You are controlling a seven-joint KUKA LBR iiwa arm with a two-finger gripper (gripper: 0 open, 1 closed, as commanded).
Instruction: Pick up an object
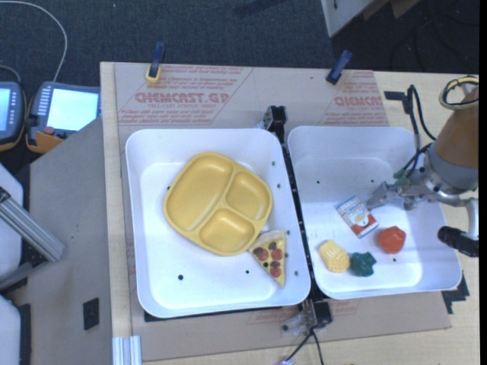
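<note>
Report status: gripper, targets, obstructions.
Gripper low in right white bin, beside small red-and-white carton, nothing seen held. Red tomato toy, yellow corn piece, green toy close by. Approach unobstructed.

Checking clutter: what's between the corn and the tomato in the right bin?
In the camera view, a green toy lies between the corn and the tomato, touching the corn's right side, slightly nearer the front rim.

yellow plate, red tomato, green toy — white bins — blue-and-red carton.

Small carton, tomato, corn (all right bin), lying apart.
</note>
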